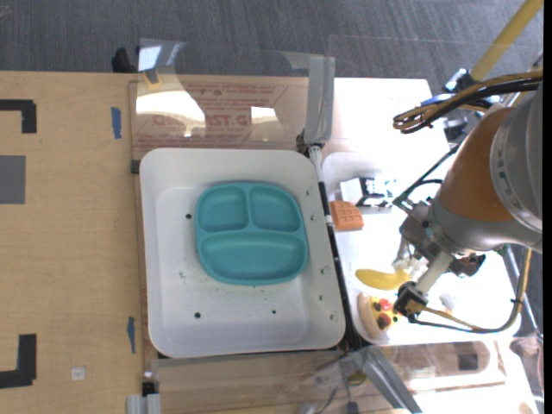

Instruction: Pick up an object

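Glare washed out the right bin [388,136], so its walls were hard to trace. At its near edge lay a small pale toy [377,311] with red and yellow marks, close to the wall shared with the left bin [164,248]. Just beyond it a yellow banana [378,278] lay flat, its tip pointing right toward the gripper [407,276]. The gripper hung low over the near half of the right bin, just beside the banana's right end; whether they touched could not be told, nor whether the gripper was spread or pressed together. Nothing was seen held in it. The arm [492,188] came in from the right and covered much of that bin's right side.

Farther back an orange block [347,216] sat against the shared wall, well apart from the gripper. The floor between block and banana was bare, as was the bin's far end.

In the left bin a teal plate [252,233] with three compartments lay centred, with open white floor on every side. Beyond both bins a clear sheet [207,115] stood on the bench [69,231].
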Robot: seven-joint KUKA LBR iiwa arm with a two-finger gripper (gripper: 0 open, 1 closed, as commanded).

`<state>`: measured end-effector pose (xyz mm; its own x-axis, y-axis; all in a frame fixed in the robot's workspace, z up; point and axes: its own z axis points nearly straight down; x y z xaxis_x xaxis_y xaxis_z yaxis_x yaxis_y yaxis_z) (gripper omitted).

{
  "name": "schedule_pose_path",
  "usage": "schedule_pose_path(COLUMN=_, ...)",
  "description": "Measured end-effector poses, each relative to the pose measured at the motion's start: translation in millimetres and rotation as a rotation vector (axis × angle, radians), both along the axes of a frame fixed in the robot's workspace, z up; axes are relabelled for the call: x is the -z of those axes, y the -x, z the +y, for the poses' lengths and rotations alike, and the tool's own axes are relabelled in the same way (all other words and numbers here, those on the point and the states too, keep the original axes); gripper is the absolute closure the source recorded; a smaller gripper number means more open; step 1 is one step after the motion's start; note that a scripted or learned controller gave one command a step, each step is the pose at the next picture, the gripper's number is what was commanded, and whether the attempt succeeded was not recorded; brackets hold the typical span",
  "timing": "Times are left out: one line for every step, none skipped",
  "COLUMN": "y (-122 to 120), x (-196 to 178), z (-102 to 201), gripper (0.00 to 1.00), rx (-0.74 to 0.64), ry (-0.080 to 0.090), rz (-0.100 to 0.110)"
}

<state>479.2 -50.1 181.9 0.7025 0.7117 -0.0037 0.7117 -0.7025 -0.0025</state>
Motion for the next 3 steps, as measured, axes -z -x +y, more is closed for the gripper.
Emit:
schedule_pose_path(y=-7.3, x=83.7, z=-58.5, gripper=1.00, rx=0.331, ry=-0.002, rz=-0.003)
schedule_pose_path(y=-1.5, x=95.0, z=-46.5, gripper=1.00, rx=0.351, ry=0.004, rz=-0.010)
schedule_pose_path(y=-55.4, x=94.8, z=-46.1, gripper=1.00, rx=-0.247, ry=0.002, rz=-0.010)
